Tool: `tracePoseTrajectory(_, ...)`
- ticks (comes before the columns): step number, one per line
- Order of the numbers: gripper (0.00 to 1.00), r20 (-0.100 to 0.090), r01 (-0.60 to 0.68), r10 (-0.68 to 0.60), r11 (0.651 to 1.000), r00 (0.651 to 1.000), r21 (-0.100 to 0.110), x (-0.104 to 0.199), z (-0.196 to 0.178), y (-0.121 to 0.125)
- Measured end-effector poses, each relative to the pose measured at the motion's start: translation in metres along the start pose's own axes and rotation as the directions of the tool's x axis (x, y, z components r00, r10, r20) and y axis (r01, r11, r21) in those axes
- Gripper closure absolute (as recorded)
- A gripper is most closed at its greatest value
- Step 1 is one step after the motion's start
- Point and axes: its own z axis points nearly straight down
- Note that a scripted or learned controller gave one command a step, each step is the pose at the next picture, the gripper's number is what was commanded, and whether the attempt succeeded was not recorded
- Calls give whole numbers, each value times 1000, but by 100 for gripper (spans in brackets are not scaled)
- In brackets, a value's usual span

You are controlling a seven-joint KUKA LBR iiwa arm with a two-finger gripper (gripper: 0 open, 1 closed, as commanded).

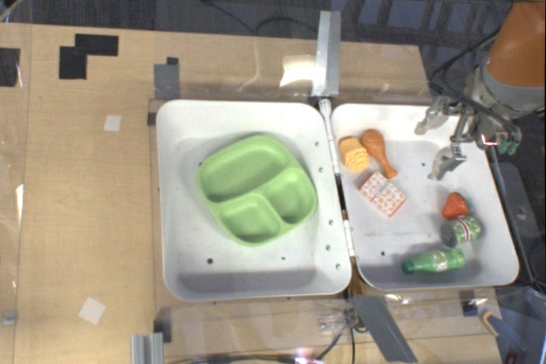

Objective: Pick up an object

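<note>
My gripper hangs over the upper right part of the right bin, under the orange band of the arm. It is open, and white bin floor shows between its fingers. A red toy fruit lies just below it, apart from it. A small can and a green bottle lie further toward the front. To the left of the gripper are a brown drumstick, a yellow-orange toy food piece and a pink patterned box.
The left bin holds a green divided plate. A metal post stands at the back between the bins, and a raised divider separates them. Cables run behind the right bin.
</note>
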Motion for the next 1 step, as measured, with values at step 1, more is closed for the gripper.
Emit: tracePoseTrajectory(1, 0, -2, -267, 267, 964, 964, -1, -27, 49, 42)
